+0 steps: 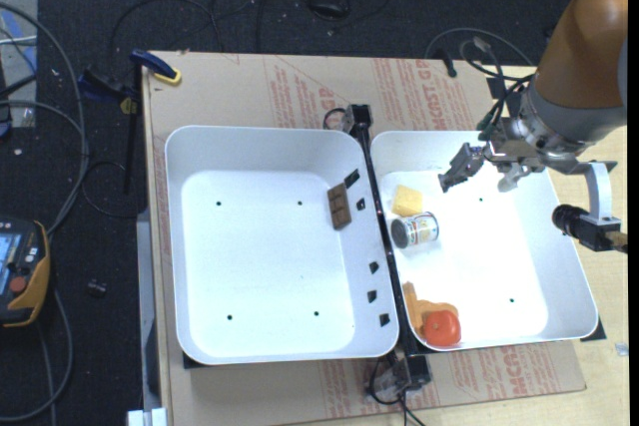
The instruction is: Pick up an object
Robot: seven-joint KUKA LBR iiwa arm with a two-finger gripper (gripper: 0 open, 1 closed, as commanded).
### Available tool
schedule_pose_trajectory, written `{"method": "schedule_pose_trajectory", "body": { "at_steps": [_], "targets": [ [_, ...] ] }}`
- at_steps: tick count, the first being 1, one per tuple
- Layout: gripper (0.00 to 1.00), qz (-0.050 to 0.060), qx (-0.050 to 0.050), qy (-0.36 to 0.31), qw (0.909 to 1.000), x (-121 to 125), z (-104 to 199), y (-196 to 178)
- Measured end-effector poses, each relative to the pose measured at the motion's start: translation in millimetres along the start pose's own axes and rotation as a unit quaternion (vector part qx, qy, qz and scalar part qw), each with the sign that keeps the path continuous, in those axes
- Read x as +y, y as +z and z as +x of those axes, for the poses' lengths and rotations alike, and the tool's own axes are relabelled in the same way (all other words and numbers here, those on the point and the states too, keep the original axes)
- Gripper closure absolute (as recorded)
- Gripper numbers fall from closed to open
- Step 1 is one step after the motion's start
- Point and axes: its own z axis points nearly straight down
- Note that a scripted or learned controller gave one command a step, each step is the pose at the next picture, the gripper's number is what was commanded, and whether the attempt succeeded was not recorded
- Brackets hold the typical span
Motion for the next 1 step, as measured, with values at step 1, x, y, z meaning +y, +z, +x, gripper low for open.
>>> {"method": "schedule_pose_trajectory", "body": {
  "at_steps": [1],
  "targets": [
    [0.00,-0.003,0.000,0.000,1.0000,1.0,0.1,-3.2]
  ]
}}
